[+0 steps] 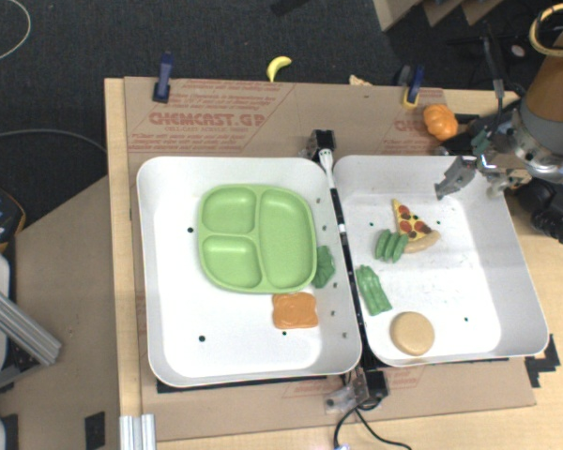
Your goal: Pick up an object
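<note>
The right bin [507, 251] holds a pizza slice [413, 223], a bunch of green beans [389, 246], a green pickle [372, 289] and a round tan bun [413, 333]. My gripper [474, 176] hovers over the bin's far right corner, up and right of the pizza slice. It is open, with nothing between its fingers [450, 178]. In the left bin [169, 279] sit a green divided plate [258, 237], an orange block [294, 310] and a small green piece [324, 266] at the plate's right edge.
The grey arm [544, 120] comes in from the upper right. An orange fruit [440, 121] and a yellow banana [279, 65] lie on the cardboard behind the bins. Blue clamps [162, 78] grip the board's far edge.
</note>
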Tool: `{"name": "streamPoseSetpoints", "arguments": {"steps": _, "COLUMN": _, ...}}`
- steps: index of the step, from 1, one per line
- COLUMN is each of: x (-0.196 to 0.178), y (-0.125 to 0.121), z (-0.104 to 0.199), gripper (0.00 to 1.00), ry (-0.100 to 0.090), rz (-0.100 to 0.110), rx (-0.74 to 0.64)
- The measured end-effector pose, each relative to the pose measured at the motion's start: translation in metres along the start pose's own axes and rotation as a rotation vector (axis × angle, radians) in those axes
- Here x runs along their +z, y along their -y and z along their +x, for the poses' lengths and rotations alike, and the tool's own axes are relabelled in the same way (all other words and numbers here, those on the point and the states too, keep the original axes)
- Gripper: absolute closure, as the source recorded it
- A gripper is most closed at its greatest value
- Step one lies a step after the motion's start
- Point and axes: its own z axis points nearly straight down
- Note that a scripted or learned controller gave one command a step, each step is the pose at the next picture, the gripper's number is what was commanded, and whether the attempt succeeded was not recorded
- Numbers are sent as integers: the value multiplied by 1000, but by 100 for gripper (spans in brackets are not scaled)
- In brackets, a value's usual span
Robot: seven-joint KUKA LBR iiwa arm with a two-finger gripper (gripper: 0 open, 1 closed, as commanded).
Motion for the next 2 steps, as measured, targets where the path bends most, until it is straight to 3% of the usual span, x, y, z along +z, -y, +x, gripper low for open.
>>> {"name": "streamPoseSetpoints", "arguments": {"steps": 1, "x": 119, "y": 57, "z": 52, "gripper": 0, "ry": -4, "rz": 10, "rx": -1}}
{"name": "streamPoseSetpoints", "arguments": {"steps": 2, "x": 112, "y": 65, "z": -41, "gripper": 0, "ry": -14, "rz": -2, "rx": 1}}
